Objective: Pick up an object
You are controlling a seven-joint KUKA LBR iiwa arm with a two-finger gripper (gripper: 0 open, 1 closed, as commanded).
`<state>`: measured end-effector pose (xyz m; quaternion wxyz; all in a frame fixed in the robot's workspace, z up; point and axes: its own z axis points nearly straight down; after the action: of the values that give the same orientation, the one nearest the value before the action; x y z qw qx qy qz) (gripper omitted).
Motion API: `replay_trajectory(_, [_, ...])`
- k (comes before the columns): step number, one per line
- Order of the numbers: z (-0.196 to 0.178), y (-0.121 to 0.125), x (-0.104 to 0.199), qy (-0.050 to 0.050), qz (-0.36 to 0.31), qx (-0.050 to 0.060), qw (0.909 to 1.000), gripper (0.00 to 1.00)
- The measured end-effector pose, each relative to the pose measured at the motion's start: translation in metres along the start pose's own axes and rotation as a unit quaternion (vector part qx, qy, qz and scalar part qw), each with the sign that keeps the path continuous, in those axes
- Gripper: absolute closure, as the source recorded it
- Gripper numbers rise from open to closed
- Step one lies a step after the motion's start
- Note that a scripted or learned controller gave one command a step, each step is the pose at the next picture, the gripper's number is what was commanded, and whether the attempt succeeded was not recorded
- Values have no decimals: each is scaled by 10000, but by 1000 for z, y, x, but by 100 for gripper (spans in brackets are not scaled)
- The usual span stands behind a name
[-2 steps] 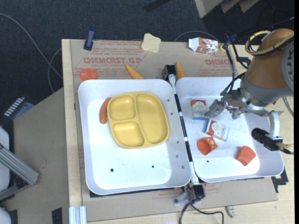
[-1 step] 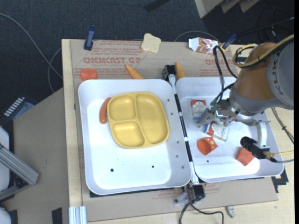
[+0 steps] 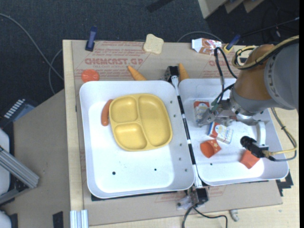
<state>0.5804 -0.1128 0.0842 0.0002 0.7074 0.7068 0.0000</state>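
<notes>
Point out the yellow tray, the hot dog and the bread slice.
Yellow tray (image 3: 140,121): camera view, on the central divider.
Hot dog (image 3: 105,114): camera view, mid-length, beside the tray.
Bread slice (image 3: 153,43): camera view, middle of its top face.

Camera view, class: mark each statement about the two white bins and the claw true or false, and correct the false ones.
1. The yellow divided plate lies in the left bin. True.
2. A hot dog lies right of the plate. False: it lies against the plate's left edge.
3. The claw is over the right bin. True.
4. The slice of bread lies in the right bin. False: it lies on the board behind the bins.
</notes>
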Motion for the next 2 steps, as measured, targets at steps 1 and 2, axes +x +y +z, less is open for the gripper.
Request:
replay_trajectory(1, [-10,1,0,-2,3,-13,10000,100])
replay_trajectory(2, [-10,0,0,-1,2,-9,10000,0])
